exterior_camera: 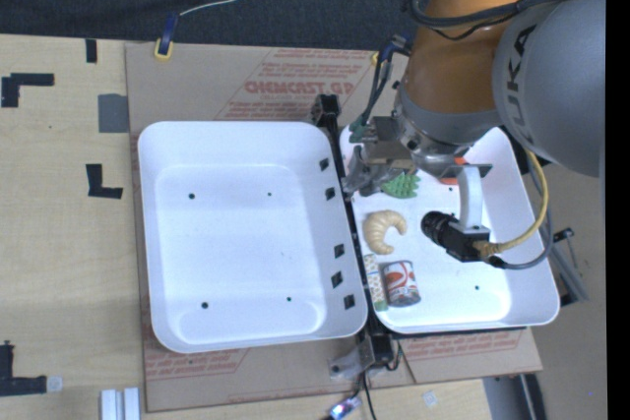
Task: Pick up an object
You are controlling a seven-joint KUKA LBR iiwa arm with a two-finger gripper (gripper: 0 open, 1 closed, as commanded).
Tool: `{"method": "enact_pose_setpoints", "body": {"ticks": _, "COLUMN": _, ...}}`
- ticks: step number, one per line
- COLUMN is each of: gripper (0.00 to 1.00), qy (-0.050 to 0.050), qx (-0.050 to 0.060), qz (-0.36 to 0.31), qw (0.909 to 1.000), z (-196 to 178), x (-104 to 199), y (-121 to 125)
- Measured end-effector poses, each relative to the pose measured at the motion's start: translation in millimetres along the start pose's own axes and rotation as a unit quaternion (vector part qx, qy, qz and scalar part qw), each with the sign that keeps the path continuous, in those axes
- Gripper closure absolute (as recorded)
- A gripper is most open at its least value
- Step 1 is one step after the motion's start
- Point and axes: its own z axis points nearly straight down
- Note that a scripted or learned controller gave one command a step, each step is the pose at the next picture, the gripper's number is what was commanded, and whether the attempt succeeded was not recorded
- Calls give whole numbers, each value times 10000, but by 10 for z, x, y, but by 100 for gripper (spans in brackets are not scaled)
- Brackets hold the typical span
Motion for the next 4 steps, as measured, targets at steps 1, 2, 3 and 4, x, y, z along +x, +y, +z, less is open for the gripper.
{"method": "enact_pose_setpoints", "body": {"ticks": 1, "gripper": 100, "qy": 4, "qx": -23, "qz": -4, "qw": 10000, "z": -266, "x": 277, "y": -101}}
{"method": "enact_pose_setpoints", "body": {"ticks": 2, "gripper": 100, "qy": -4, "qx": -18, "qz": 12, "qw": 10000, "z": -339, "x": 436, "y": -15}}
{"method": "enact_pose_setpoints", "body": {"ticks": 3, "gripper": 100, "qy": 3, "qx": -26, "qz": 6, "qw": 10000, "z": -914, "x": 426, "y": -460}}
{"method": "enact_pose_setpoints", "body": {"ticks": 4, "gripper": 100, "qy": -13, "qx": -8, "qz": 7, "qw": 10000, "z": -982, "x": 427, "y": -443}}
